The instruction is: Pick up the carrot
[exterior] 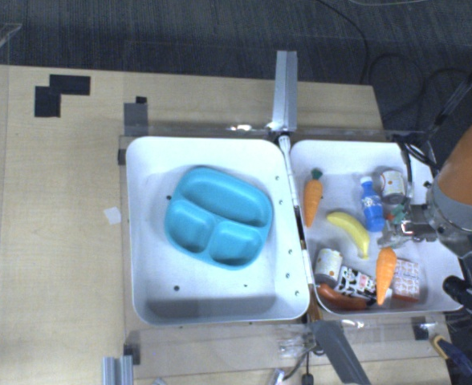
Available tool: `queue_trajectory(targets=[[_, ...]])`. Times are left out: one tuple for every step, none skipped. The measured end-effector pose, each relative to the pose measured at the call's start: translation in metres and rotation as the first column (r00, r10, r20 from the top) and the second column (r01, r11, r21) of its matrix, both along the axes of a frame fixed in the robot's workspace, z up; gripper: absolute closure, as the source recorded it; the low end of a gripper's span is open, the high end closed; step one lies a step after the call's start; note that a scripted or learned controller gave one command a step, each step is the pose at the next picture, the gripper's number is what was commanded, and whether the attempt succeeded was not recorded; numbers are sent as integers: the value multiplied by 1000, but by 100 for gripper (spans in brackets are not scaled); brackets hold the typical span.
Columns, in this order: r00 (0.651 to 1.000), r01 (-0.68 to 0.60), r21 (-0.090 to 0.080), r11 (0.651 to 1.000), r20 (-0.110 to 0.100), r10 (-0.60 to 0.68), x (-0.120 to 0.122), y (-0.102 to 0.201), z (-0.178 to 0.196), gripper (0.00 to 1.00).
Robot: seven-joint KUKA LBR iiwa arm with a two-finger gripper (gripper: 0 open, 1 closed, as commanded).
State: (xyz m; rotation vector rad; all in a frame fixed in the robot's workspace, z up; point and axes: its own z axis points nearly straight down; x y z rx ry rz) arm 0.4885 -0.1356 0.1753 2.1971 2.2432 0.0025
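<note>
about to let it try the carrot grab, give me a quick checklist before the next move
1. Target chosen: not ok; two carrots, one by the divider, one beside the gripper.
2. Gripper over the right bin: ok.
3. Gripper centred on a carrot: not ok, it sits above the nearer carrot's top.
4. Room around the nearer carrot: not ok; banana and packet crowd it.
5. Finger state: cannot tell.

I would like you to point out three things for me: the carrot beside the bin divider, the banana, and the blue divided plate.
carrot beside the divider (312, 200), camera view, middle of its orange body
banana (350, 230), camera view, middle of its curve
blue divided plate (220, 192), camera view, its large compartment
</note>
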Motion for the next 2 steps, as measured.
queue_trajectory(targets=[[991,-135,-1,991,1,135,9,67,18,100],[956,-293,0,956,-2,293,13,43,-9,100]])
